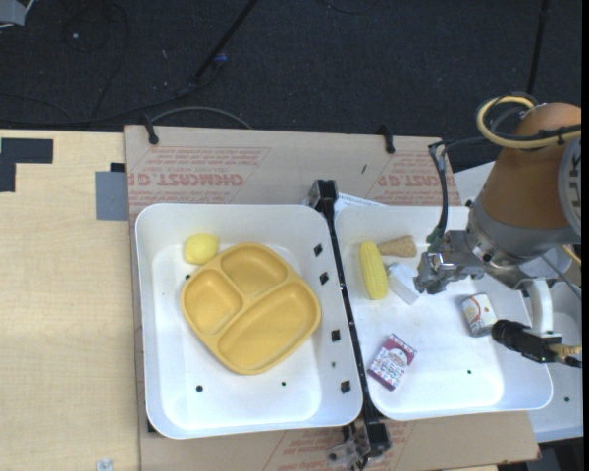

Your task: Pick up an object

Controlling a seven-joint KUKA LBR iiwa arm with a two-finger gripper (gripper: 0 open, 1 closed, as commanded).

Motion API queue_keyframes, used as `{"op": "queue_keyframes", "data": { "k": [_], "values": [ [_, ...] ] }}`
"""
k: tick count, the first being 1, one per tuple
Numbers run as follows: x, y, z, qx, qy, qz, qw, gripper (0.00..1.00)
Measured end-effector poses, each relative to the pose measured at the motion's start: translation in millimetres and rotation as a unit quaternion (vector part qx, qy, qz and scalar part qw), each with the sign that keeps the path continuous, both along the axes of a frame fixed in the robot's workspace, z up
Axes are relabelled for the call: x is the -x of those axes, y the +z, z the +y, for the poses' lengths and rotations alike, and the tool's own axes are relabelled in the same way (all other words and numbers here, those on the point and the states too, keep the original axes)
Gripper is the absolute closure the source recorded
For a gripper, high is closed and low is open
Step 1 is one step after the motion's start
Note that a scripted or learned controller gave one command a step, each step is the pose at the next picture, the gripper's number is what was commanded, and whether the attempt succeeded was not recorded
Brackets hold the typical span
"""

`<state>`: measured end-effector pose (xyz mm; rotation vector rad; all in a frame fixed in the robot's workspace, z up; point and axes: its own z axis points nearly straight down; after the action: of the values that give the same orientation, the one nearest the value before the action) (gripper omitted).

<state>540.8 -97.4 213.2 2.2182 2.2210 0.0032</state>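
A pale wooden bench (49,292) sits under a dark floor strewn with cables, with a sheet of printed cardboard (236,170) beneath two shallow white bins.

The left bin (167,361) holds two things: one glossy yellow plastic plate (250,305) with three compartments, at its centre, and one small round lemon (201,247) at about 10 o'clock, just beside the plate's rim.

The right bin (461,381) holds five: one bumpy yellow corn cob (374,269) at 10 o'clock, one tan wedge, perhaps bread (398,247), near 11, one small white block (402,285) just beside the corn, one small printed can (478,313) at 3 o'clock, and one flat pink-and-white packet (392,361) at 7 o'clock.

The gripper (434,275) hangs over the right bin near the white block; whether its fingers are spread or closed I cannot tell.
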Motion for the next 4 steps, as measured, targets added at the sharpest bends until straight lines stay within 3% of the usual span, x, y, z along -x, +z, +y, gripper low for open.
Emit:
{"op": "queue_keyframes", "data": {
  "k": [1,4],
  "values": [
    [5.4,59.7,3.9,0.0000,0.000,0.000,1.0000,1.00],
    [-67.2,18.3,138.4,-0.0001,0.001,0.002,1.0000,1.00]
  ]
}}
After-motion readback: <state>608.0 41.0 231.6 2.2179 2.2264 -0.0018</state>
